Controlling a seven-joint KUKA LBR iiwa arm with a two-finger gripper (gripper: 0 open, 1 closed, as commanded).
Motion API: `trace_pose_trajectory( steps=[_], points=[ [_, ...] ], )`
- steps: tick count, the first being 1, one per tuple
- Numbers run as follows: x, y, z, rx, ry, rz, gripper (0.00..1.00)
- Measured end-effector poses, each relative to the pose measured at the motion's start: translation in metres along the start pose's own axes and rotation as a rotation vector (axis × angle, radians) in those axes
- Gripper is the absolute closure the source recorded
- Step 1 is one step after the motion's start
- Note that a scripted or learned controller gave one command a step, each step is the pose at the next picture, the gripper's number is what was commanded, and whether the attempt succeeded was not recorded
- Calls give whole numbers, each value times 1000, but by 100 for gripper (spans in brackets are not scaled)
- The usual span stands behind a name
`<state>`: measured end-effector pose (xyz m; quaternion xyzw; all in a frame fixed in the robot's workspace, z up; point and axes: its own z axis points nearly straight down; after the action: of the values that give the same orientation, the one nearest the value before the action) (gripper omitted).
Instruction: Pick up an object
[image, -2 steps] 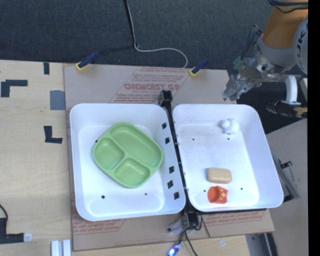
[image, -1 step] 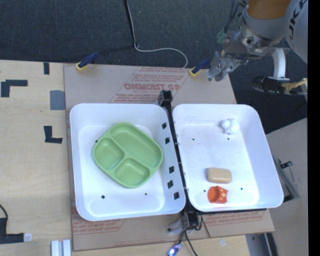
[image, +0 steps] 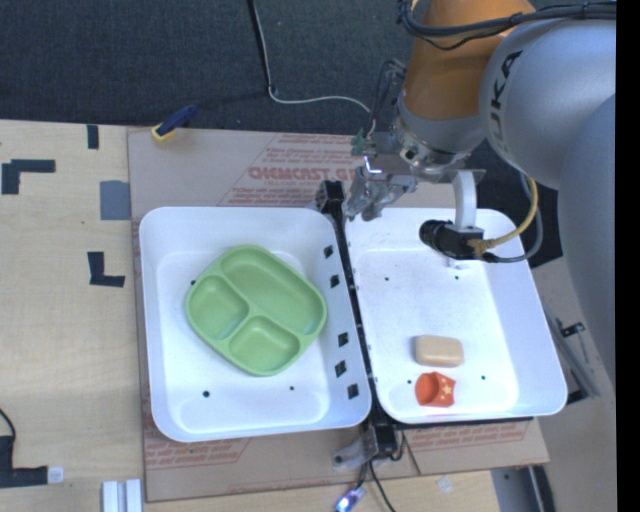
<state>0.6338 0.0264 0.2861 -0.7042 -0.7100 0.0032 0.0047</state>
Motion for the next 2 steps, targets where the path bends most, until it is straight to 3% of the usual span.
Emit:
trace_pose_trajectory(
  steps=[1,2],
  points=[
    [-33,-38,77,2,-3,11,100],
    [-9,-88,-25,-17,0,4,100]
  ],
)
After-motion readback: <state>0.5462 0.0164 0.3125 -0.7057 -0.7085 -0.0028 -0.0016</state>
